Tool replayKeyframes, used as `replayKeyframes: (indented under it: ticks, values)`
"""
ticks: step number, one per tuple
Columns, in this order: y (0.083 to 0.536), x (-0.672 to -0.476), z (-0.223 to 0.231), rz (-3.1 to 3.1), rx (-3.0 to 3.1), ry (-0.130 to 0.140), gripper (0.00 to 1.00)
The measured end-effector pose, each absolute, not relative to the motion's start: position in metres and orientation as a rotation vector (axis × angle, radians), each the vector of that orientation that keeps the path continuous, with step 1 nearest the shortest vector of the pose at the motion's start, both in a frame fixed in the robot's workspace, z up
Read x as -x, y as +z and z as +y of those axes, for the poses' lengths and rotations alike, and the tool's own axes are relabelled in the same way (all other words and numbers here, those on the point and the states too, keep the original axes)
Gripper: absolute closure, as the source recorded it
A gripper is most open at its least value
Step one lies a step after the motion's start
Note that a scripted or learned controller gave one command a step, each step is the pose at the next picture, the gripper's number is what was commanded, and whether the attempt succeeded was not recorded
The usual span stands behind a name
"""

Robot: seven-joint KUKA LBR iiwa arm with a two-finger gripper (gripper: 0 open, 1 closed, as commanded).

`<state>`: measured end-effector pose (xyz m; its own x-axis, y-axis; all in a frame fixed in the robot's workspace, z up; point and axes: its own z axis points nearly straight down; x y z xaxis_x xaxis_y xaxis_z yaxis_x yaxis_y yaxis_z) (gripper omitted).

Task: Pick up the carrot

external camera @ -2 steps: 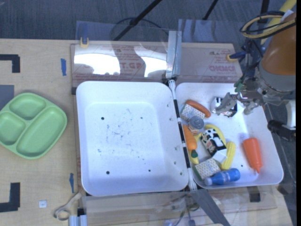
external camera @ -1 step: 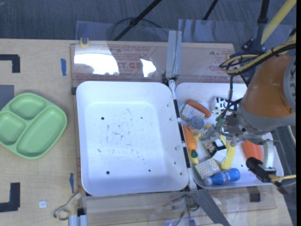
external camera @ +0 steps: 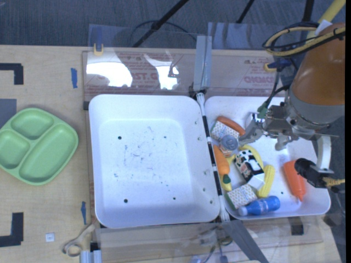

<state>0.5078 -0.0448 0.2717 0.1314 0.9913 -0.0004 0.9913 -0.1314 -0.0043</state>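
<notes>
We see the carrot [external camera: 221,161], a smooth tapered orange piece with a green end, lying in the right bin [external camera: 318,206] against its left wall. Just right of the carrot sit a glossy black-and-white cow toy [external camera: 247,164] and a knobbly yellow corn cob [external camera: 267,181]; below them lies a blue plastic bottle [external camera: 262,206]. The metal gripper [external camera: 268,125] hangs over the bin, up and to the right of the carrot, apart from it; we cannot tell how wide it stands. The left bin [external camera: 148,158] is matte white with speckles.
</notes>
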Motion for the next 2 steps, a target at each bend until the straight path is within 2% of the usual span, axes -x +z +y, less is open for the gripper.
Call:
replayKeyframes:
  ticks: [2]
  values:
    - [0.2717, -0.5078, -0.0449, -2.068, 2.361, 0.005, 0.00]
